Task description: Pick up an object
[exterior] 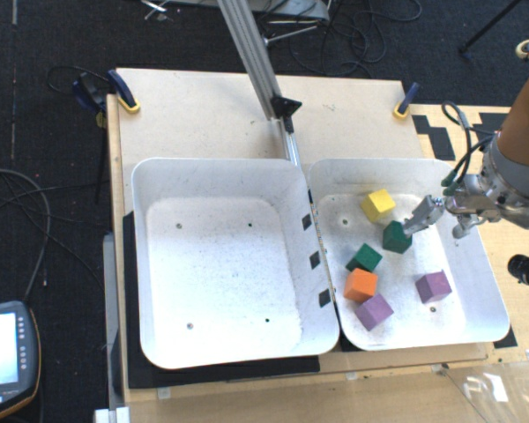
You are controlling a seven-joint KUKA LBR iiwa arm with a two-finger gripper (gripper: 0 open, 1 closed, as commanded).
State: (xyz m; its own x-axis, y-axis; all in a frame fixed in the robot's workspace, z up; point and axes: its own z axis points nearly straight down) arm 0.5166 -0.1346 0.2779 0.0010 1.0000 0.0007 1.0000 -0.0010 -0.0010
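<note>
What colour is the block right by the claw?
Dark green, seen in the camera view, beside the claw.

Right bin [476, 324] white; yellow block [379, 204] at 12, green blocks [396, 237] centre, orange block [361, 284] and purple blocks [433, 285] toward 6.

I see a pale wooden worktop [212, 113] on dark carpet strewn with black cables [18, 192]. Blue-and-yellow clamps grip its far corners, one at the left [122, 92] and one at the right [406, 100]. A slanted grey aluminium camera mast [251, 47] rises from the middle of its back half. A handheld control pendant with a lit screen [4, 355] lies on the floor at lower left.
</note>
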